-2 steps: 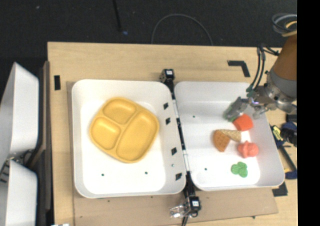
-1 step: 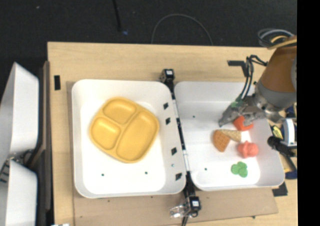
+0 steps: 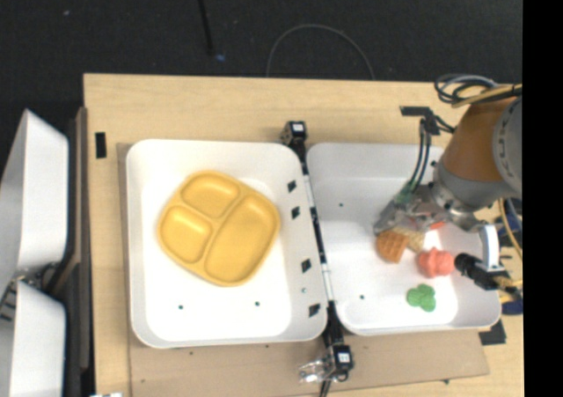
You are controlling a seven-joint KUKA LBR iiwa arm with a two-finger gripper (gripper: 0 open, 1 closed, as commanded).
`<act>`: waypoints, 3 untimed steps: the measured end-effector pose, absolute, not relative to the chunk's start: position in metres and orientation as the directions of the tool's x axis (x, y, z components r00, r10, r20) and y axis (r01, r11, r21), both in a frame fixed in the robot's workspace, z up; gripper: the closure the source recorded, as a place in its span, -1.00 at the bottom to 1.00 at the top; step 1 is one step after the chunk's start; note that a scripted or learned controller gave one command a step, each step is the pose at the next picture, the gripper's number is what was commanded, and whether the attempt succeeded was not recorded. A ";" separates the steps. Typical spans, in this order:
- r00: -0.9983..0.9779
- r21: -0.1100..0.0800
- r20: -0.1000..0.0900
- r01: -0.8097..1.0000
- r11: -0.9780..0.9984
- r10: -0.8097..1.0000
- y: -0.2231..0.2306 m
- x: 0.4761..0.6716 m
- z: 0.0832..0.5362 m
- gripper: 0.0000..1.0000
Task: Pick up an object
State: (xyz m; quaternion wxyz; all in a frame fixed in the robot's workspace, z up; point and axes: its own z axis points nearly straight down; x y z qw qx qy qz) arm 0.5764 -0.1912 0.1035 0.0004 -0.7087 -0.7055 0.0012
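So the gripper [image 3: 398, 221] sits low in the right white bin [image 3: 352, 175], grip unclear, touching a tan-orange, cone-like ribbed object [image 3: 392, 246] just beneath it; no readable labels.

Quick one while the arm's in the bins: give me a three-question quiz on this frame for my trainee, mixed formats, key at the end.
1. True or false: the yellow divided plate lies in the left bin.
2. Multiple choice: which item lies nearest the front edge of the right bin? A) orange object B) pink object C) green object
3. Fill in: the gripper sits just above the ______ object.

Key
1. True.
2. C.
3. Orange; whether it is grasped cannot be told from the camera view.
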 end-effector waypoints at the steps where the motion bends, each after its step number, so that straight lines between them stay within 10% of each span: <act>1: 0.007 0.005 -0.002 1.000 -0.007 1.000 -0.192 0.578 0.118 1.00; 3: 0.002 0.008 -0.004 1.000 -0.002 1.000 -0.210 0.577 0.228 1.00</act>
